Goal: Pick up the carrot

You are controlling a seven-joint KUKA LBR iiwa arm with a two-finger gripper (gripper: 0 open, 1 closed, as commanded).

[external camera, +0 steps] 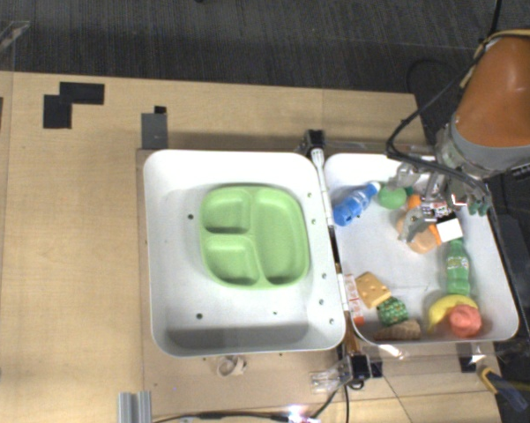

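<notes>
The carrot (412,203) is a small orange piece with a green leafy top (391,196), lying in the upper part of the right bin (376,245). My gripper (421,219) hangs right over its orange end, coming down from the grey and orange arm (501,95) at the upper right. The gripper covers part of the carrot. Whether the carrot is touched or held cannot be made out.
A tan round item (421,241) and a white block (447,231) lie just below the gripper. The right bin also holds a blue bottle (353,204), a green bottle (457,268), a banana (443,307) and several other toys. A green divided plate (251,234) sits in the left bin (172,263).
</notes>
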